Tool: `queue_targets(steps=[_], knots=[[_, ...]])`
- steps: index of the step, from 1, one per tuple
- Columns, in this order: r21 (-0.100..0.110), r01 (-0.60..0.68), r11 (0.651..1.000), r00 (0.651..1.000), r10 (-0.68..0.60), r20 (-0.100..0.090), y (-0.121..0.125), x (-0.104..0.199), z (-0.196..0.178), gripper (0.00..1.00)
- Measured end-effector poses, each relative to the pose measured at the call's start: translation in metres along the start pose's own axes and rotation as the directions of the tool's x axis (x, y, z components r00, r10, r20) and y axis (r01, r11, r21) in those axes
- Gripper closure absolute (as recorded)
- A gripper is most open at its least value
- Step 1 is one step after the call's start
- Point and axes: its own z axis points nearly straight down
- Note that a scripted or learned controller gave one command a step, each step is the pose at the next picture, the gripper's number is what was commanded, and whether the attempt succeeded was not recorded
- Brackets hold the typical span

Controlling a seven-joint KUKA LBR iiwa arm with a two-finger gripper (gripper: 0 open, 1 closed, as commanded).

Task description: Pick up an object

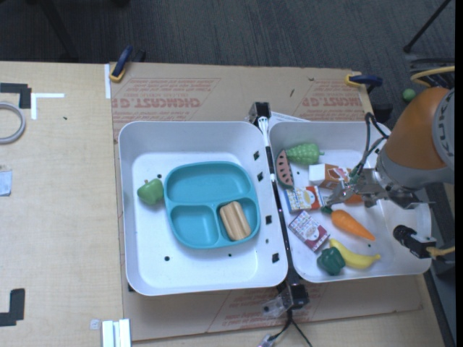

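Note:
My gripper [346, 192] is low inside the right bin [405, 270], over the middle of its clutter. Just below it lies an orange carrot [353, 225], whose green end is close to the gripper tip. An orange-brown packet [335, 173] and a white cube [316, 172] sit just left of the gripper. A small carton [300, 197] and a red-and-white packet [309, 228] lie further left. A banana [356, 257] and a dark green pepper [331, 262] rest at the bin's front. I see nothing held.
A green knobbly vegetable [304, 152] and a watermelon slice [283, 169] lie at the right bin's back left. The left bin [137, 266] holds a teal divided tray [210, 204] with a bread roll [234, 220], and a green fruit [150, 191] beside it.

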Motion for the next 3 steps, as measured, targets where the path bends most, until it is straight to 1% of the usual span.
queue_targets(steps=[1,2,3], knots=[[0.010,0.000,1.000,1.000,0.000,-0.006,-0.043,0.031,0.003,0.00],[0.009,-0.003,1.000,1.000,0.004,-0.005,-0.042,0.030,-0.006,1.00],[0.008,0.004,1.000,1.000,-0.004,-0.004,-0.009,0.080,-0.097,1.00]])
